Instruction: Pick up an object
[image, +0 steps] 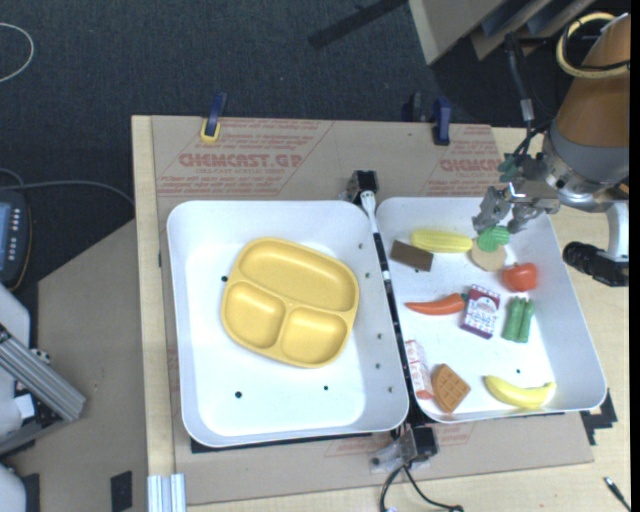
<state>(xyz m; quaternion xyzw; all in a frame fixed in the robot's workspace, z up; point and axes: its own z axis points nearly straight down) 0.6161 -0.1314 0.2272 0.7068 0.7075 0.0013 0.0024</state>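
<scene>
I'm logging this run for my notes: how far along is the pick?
Done: the arm has reached over the right bin, and the gripper sits just above a green-topped toy near the yellow corn. In hand: nothing visibly gripped. Left: closing on an object and lifting it.

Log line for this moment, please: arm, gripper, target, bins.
arm: over right bin far edge | gripper: above green round toy, grasp unconfirmed | left bin: yellow divided tray | pick: not yet done

light: bright, even, from overhead | shadows: soft and short | glare: white bins (200, 400) a bit blown out | focus: slightly soft all over, grainy
</scene>
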